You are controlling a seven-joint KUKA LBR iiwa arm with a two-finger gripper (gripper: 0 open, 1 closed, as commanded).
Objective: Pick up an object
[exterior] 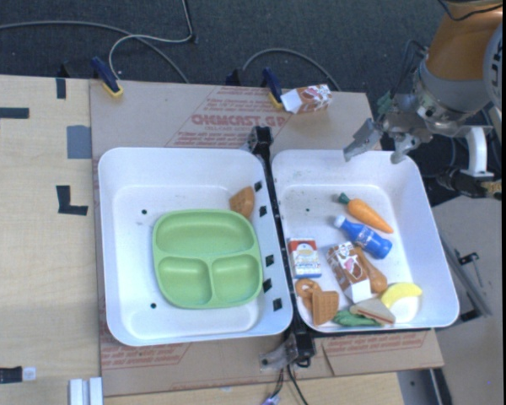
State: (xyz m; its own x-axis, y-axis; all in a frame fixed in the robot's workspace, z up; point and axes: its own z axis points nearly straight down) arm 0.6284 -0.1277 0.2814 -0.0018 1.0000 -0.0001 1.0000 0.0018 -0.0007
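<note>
Camera view: you look down at a slant on two white bins side by side, the arm entering from the right.
Gripper: the gripper hangs over the far rim of the right bin. Two fingers spread apart, nothing between them; read it as released and carrying nothing.
Candidates: the right bin holds the clutter. The toy carrot sits nearest the gripper, the blue bottle just beside it on the near side.
Further candidates: a small red-and-white carton, a brown packet, a yellow piece, a sandwich wedge, a green piece and a pretzel-like piece crowd the near half, several touching.
Key relation: from the gripper, the carrot lies toward you, slightly left. Its long axis runs diagonally, leafy end at far left, tip at near right. By my judgement you would need the fingers set across that diagonal to close on it.
Left bin: the green divided plate fills most of the left bin; a small orange-brown piece rests at its far right corner.
Outside bins: a small packet lies on the cardboard beyond the bins.
Writing: red print on the cardboard reads roughly "CHEMCAST"; remaining letters unclear. Carton and packet labels too small to read.
Task status: no object picked up yet, judged from the bare fingers.
</note>
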